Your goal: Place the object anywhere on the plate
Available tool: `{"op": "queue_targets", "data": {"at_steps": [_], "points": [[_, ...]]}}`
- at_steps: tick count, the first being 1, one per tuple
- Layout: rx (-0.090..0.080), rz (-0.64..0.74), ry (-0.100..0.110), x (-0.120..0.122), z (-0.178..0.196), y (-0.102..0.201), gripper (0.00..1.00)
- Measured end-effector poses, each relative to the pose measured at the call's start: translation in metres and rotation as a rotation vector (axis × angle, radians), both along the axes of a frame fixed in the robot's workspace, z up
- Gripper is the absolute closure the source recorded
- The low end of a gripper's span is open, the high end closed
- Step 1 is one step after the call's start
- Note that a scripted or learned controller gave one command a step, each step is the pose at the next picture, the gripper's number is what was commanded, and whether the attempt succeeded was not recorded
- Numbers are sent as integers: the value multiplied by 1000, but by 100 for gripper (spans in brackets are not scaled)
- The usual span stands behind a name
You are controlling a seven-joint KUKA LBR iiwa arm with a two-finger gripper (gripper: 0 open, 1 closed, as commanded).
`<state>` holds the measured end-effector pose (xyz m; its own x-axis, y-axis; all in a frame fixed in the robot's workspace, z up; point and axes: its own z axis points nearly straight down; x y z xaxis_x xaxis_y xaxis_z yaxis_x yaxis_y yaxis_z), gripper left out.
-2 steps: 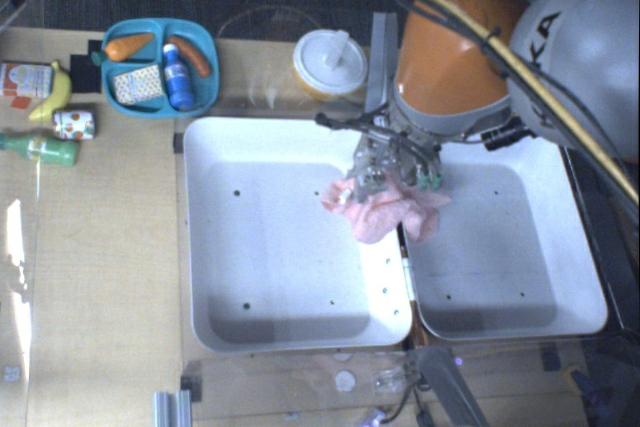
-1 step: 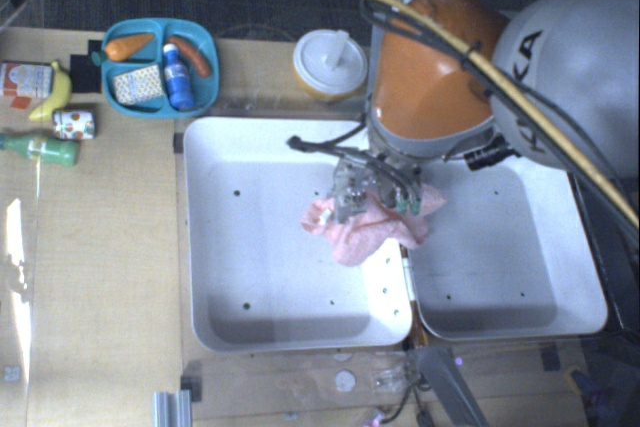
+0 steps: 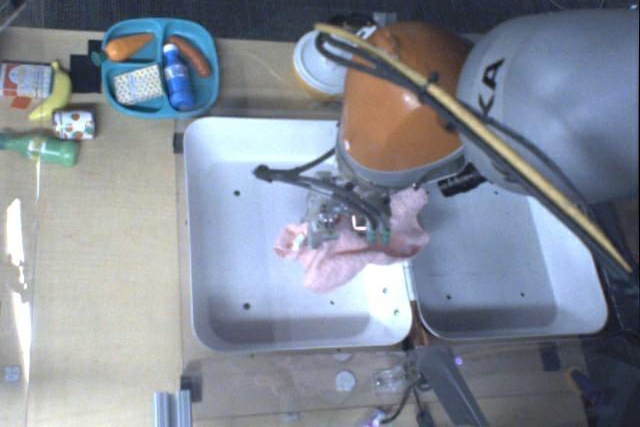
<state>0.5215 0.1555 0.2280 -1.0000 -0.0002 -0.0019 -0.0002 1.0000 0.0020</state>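
Note:
A crumpled pink cloth (image 3: 335,265) lies in the left white bin (image 3: 235,300), against its right wall, with one corner draped toward the right bin. My gripper (image 3: 345,218) hangs right over the cloth's middle, touching or nearly touching it, and the orange wrist band above hides much of it. The blue divided plate (image 3: 207,55) stands on the bench beyond the left bin's far left corner. It carries a toy carrot, a sausage, a blue bottle and a patterned square.
The right bin (image 3: 520,310) lies partly under the arm. A round white and yellow container (image 3: 313,67) stands behind the bins. A banana (image 3: 55,93), a small can (image 3: 73,124), a green bottle (image 3: 40,149) and a carton (image 3: 24,78) sit at the far left.

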Motion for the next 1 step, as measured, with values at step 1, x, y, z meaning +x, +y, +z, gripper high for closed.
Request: {"op": "queue_targets", "data": {"at_steps": [1], "points": [[0, 0, -1, 0, 0, 0, 0]]}}
